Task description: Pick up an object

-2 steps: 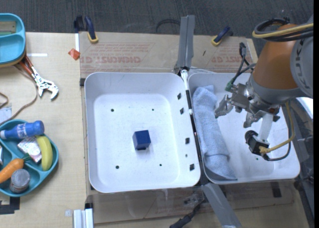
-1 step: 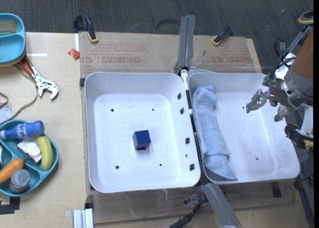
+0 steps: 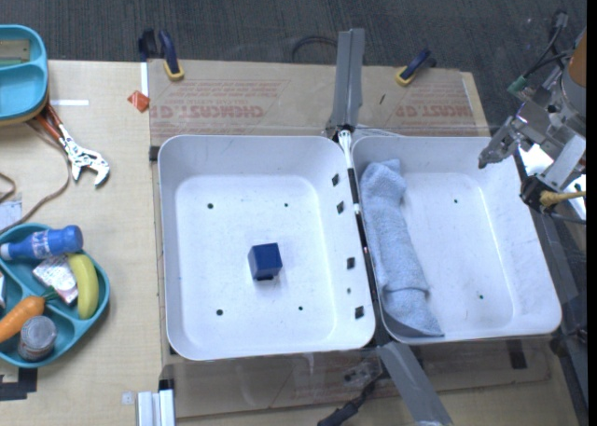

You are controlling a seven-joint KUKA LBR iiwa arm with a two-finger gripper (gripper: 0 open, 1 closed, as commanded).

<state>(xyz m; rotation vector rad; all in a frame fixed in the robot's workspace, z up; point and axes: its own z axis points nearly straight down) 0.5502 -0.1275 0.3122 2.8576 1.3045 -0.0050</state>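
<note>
blue cube (image 3: 265,260) in left bin (image 3: 187,322), far from gripper (image 3: 522,158)

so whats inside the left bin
Just one blue cube, sitting on the left bin floor, a bit below centre. The rest of the floor is bare white with small dark holes. Nothing in it is covered.

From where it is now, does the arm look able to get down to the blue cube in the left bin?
Probably yes. The blue cube sits alone on the left bin floor, open from above. The hand is by the right bin's far edge, with a grey towel lying low between.
</note>
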